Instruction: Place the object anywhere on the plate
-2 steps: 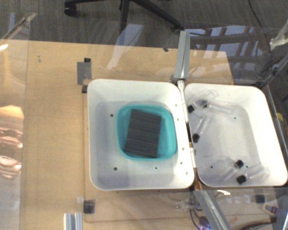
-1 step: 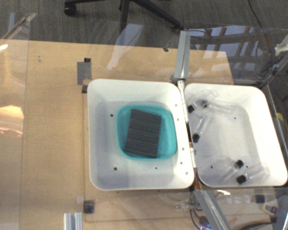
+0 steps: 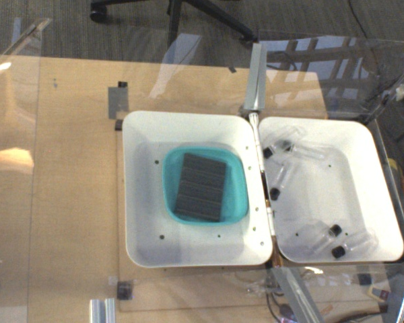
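Bench: one, pale wood. Bins: two, side by side, left bin and right bin touching along the middle seam.

Plate: one, teal, in the left bin. Block: one, dark grey and ridged, lying flat, wholly on the plate, slightly skewed. Looks placed.

Vials: clear, scattered in the right bin. I count four black caps; the glassy bodies blur together, so possibly a fifth.

Claw: cannot tell whether open or closed.

Risks, as I judge them: a fresh grab at the block could drag it off the plate or tip the shallow plate against the bin wall. The vials look round and free to roll, so any knock to the bins would scatter them.
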`<state>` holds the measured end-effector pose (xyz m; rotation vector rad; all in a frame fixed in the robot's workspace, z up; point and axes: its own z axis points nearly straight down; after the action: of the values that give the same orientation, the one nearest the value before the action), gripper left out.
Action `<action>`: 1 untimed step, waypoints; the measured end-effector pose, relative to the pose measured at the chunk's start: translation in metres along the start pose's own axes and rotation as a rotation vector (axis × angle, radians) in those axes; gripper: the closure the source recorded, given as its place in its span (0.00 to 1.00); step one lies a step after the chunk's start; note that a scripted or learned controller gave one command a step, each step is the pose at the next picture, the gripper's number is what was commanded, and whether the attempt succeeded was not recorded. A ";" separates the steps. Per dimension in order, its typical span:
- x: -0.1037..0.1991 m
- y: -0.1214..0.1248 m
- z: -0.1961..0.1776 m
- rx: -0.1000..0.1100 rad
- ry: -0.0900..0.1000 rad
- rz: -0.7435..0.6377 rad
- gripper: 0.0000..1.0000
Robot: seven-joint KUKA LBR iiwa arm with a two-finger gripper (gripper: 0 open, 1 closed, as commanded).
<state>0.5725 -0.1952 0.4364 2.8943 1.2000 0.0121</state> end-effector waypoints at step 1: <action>0.052 0.048 0.001 -0.001 0.000 0.115 0.00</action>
<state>0.6430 -0.1920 0.4360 2.9584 1.0312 0.0133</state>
